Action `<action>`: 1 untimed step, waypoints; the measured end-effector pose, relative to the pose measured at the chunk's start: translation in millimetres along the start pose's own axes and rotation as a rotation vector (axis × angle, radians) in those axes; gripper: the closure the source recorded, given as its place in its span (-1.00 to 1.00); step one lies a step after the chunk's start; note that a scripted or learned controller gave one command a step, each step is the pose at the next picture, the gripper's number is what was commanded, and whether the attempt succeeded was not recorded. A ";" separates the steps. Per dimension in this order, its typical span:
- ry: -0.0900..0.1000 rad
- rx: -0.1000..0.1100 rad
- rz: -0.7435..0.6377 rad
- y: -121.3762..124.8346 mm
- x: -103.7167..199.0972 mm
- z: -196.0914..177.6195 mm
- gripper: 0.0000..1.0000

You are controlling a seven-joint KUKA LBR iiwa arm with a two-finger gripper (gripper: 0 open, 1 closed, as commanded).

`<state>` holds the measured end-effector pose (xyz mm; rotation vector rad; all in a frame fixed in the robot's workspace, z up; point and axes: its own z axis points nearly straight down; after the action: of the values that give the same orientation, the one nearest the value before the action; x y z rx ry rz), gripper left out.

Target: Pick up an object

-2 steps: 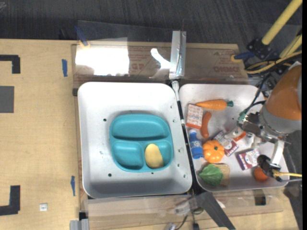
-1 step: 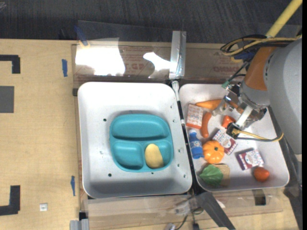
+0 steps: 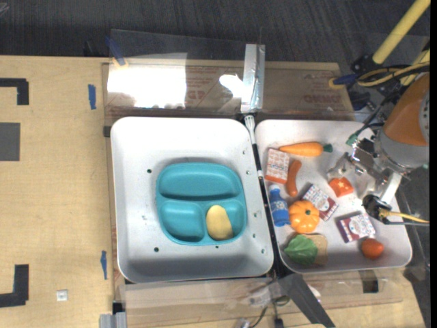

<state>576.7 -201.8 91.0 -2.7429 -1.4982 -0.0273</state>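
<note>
In the right bin (image 3: 403, 255), toward its far right side, the tool (image 3: 355, 162) hangs low just beside a small red-orange piece (image 3: 340, 186); whether it is apart or together I cannot tell. Around lie a carrot (image 3: 302, 149), a sausage (image 3: 294, 176), an orange pumpkin (image 3: 304, 216) and a tomato (image 3: 372, 249). The left bin (image 3: 130, 183) holds a teal tray (image 3: 198, 183) with a yellow potato (image 3: 218, 222) in its near right compartment.

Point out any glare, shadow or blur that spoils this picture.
Camera view: strong glare whitens the clear sheet behind the left bin; the teal tray and yellow item read crisply; the gripper over the right bin is soft and cluttered with cables; shadows stay faint.
</note>
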 end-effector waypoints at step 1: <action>-0.020 -0.008 -0.025 -46.6 -13.0 3.8 -1.00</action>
<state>530.5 -187.4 87.1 -2.7386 -1.5413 -0.0061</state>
